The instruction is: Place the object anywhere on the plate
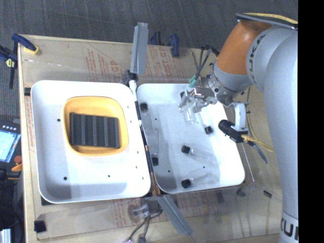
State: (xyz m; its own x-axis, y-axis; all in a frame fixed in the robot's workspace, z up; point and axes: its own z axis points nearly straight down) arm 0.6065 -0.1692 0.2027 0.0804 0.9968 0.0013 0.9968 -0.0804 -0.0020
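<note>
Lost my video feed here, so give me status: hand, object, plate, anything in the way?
Hand over right bin, far end. Object: can't pick it out among small dark pieces there. Yellow plate in left bin, dark ribbed block sitting on it.

Both bins, left [45, 186] and right [228, 171], look like smooth white plastic with a soft sheen. The plate [96, 105] is glossy yellow-orange, its centre a dark ribbed panel that looks matt. The bench [81, 54] is pale board, matt, printed with red lettering. The arm [281, 65] has smooth grey casing with a satin finish, and its orange band [240, 44] is glossy. The gripper [191, 101] looks like bare shiny metal. A clear, glassy object [205, 176] lies in the right bin, glinting faintly. The floor [76, 9] looks like dark rough carpet.
</note>
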